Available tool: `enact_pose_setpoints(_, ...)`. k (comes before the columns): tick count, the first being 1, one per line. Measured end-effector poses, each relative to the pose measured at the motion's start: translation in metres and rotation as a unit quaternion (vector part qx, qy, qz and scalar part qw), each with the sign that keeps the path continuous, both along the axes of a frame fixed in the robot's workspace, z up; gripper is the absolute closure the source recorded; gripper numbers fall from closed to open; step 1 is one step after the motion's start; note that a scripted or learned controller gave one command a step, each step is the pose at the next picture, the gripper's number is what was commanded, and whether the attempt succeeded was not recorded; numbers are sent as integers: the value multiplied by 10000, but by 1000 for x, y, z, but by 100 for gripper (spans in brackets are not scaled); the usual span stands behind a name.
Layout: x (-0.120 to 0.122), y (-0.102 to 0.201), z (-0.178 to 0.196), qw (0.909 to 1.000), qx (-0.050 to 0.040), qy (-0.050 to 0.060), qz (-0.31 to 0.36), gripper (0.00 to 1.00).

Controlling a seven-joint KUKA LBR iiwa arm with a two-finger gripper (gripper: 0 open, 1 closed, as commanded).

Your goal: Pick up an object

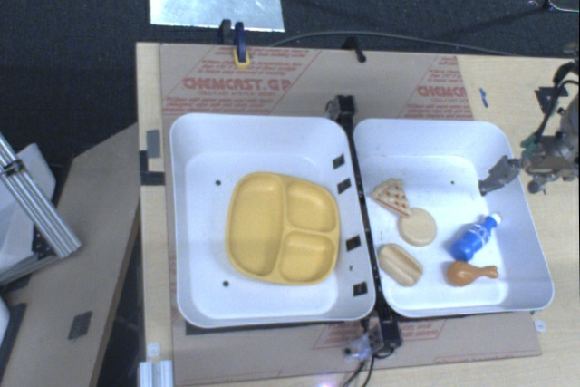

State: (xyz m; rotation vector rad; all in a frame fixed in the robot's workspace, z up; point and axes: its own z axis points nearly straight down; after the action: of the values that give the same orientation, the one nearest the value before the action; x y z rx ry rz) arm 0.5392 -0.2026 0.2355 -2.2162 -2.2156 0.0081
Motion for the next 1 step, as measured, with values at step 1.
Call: enact_pose_setpoints(1, 3, 1, 6, 10000, -13, -54, 17, 0)
